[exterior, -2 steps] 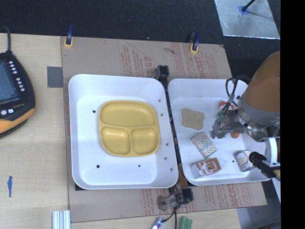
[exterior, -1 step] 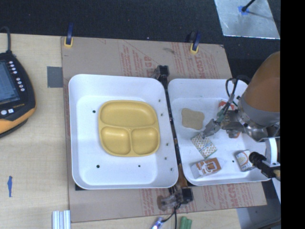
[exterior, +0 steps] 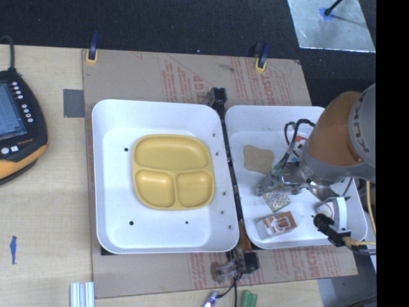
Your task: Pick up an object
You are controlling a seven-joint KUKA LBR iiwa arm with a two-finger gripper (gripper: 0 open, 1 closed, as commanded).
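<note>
**Desk:** Which object are you going for, and where does it sit?

**Me:** My guess is the grey crumpled piece (exterior: 268, 185), centre-left of the right bin (exterior: 255, 117) — the gripper (exterior: 285, 171) is right down beside it, so I judge that's the target. Its long axis runs roughly lower left to upper right, pointing towards the wrist.

**Desk:** Has the hand got it?

**Me:** I cannot tell — the arm (exterior: 339, 136) covers the tool from above, and I see nothing clearly gripped.

**Desk:** What's around it?

**Me:** A tan flat patch (exterior: 257, 158) just above, a speckled packet (exterior: 277, 201) touching its lower edge, a small brown box (exterior: 277, 224) near the bottom wall, lying almost level. All crowded in the bin's left half — that's where the reach comes in. The left bin (exterior: 108, 171) carries a yellow divided tray (exterior: 172, 171), well apart.
</note>
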